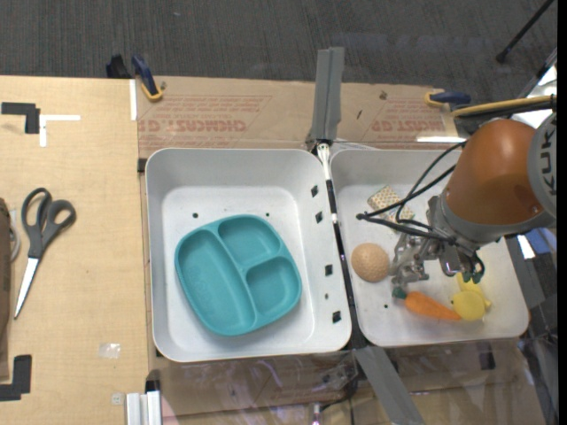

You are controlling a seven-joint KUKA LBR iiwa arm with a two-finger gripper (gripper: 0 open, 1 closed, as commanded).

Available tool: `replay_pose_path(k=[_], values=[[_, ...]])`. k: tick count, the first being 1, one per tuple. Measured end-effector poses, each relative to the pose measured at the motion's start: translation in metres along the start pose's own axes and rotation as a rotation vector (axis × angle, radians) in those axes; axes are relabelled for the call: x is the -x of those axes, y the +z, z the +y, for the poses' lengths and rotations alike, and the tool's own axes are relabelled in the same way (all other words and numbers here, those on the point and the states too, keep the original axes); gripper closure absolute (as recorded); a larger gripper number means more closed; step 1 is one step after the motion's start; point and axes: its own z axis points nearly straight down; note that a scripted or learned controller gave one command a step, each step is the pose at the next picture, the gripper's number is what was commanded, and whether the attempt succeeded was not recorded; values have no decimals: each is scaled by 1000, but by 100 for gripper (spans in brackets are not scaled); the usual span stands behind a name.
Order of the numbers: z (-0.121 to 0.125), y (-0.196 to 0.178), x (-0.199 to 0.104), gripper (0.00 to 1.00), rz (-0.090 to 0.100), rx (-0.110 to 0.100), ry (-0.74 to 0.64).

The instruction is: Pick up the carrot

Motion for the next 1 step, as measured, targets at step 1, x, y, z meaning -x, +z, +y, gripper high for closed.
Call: replay_pose_path(k=[1], values=[[64, -92, -39, 100, -1, -1, 162]])
